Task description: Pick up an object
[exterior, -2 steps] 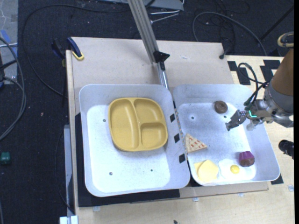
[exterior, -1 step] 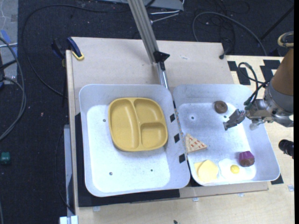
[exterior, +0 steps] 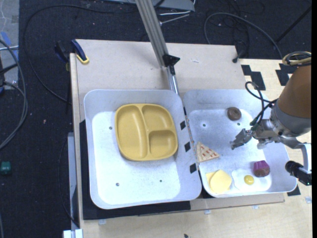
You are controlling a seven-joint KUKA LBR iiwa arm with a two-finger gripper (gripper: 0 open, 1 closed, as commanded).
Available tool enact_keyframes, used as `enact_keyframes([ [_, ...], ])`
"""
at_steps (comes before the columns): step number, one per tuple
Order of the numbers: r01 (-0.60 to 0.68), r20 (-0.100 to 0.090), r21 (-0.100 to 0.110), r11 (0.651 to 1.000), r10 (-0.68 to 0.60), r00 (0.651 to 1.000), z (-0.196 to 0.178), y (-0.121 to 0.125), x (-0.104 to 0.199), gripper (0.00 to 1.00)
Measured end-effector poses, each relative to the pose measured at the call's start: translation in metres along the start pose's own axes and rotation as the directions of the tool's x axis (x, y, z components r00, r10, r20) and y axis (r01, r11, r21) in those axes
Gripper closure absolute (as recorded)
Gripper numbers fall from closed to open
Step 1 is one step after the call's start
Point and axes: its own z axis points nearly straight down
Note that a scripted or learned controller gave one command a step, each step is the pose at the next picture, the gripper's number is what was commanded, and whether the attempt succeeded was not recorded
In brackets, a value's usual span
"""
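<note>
The end effector [exterior: 237, 142] hangs over the bare middle of the right bin [exterior: 213, 100], its dark fingers pointing left and down, and from this angle there is no telling how far apart they are; nothing shows between them. Behind it the grey wrist and the orange band of the arm [exterior: 297, 100] lean in from the right. Up and just left of the fingertips sits a small brown round piece [exterior: 234, 114], apart from them. Off to the lower left, near the bin's left wall, lies a triangular pizza slice toy [exterior: 206, 153]. Along the front edge of the same bin: a yellow round piece [exterior: 220, 181], beside it a fried egg toy [exterior: 246, 180], and a dark purple object [exterior: 261, 168] just to its upper right, below the wrist. Over in the left bin [exterior: 99, 148] a yellow divided plate [exterior: 146, 132] rests flat near the back. Both bins sit on the pale wooden tabletop [exterior: 119, 66], with a slanted metal pole [exterior: 152, 26] rising behind.
</note>
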Motion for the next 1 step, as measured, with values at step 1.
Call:
enact_keyframes([
  [1,0.000,0.000,-0.001,1.000,0.000,1.000,0.0638,0.0020,0.0009,0.00],
])
